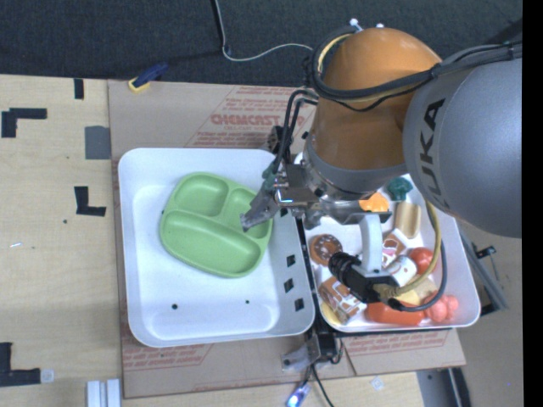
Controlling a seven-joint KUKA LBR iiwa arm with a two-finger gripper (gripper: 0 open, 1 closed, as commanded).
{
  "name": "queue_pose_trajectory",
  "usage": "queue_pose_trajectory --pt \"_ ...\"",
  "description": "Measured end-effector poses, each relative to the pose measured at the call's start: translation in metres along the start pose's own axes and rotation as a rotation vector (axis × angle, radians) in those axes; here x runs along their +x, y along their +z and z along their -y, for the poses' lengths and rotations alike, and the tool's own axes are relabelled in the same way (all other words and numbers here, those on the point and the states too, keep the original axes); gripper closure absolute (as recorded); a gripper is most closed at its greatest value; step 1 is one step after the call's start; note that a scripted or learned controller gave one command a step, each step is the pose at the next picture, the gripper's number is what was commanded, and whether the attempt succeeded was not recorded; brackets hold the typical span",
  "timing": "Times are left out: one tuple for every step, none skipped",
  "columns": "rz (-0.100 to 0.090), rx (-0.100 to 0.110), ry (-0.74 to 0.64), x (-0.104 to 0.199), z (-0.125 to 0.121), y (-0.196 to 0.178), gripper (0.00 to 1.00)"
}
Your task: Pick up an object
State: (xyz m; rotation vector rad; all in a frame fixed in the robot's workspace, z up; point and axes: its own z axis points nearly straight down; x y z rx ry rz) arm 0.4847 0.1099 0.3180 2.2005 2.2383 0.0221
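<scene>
Where pincer [257, 213] hovers, green plate [212, 225], left bin [144, 312].

We look down from one fixed camera above the bench, slanted, both white bins [204, 333] close below, arm [441, 117] entering from right.
</scene>
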Motion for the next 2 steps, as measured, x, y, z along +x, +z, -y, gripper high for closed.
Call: queue_pose_trajectory --pt "0.003 0.004 0.006 0.0674 -0.0012 -0.0896 0.00" --pt "0.011 0.014 0.013 0.0626 -0.0010 -0.0939 1.00"
